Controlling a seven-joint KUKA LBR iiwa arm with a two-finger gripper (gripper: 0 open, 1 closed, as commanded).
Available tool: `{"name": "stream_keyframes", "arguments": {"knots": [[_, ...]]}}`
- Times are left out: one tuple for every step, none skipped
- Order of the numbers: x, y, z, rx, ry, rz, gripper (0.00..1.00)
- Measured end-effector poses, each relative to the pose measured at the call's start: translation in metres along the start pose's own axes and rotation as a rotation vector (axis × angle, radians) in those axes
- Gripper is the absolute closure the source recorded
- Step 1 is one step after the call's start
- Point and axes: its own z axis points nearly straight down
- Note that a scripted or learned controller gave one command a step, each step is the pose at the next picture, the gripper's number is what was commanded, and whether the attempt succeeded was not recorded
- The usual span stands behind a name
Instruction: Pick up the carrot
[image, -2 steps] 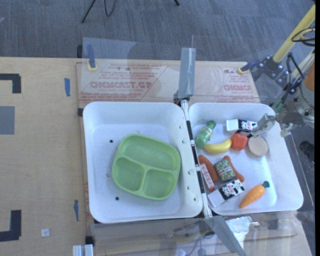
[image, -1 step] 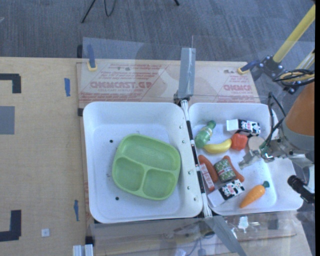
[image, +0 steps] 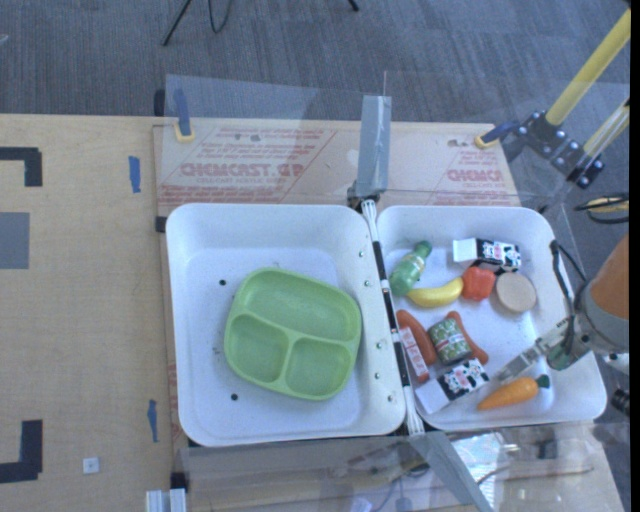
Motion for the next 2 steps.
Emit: {"name": "stream_keyframes", "arguments": {"knots": [[-0.0021, -0.0004, -0.0089, -0.002, -0.005, 0.005, 1.00], [-0.0018, -0.0004, -0.0089, -0.002, -0.004, 0.004, 0.00]]}}
